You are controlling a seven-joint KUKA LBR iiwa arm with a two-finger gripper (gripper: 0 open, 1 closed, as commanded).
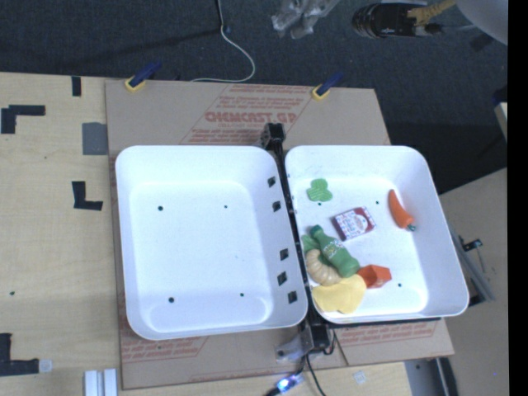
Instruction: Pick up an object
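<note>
Carrot (400, 209) lies in the right bin (429, 180), near its right wall, long axis running away from the camera — well below the gripper (304, 11), whose opening I cannot tell.

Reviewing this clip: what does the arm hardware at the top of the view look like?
The gripper is pale grey, blurred and semi-translucent against the dark floor. To its right sits a dark, rounded part of the arm with a yellow-orange cable or band crossing it. A large, smooth, light grey housing fills the top right corner. No markings are legible.
</note>
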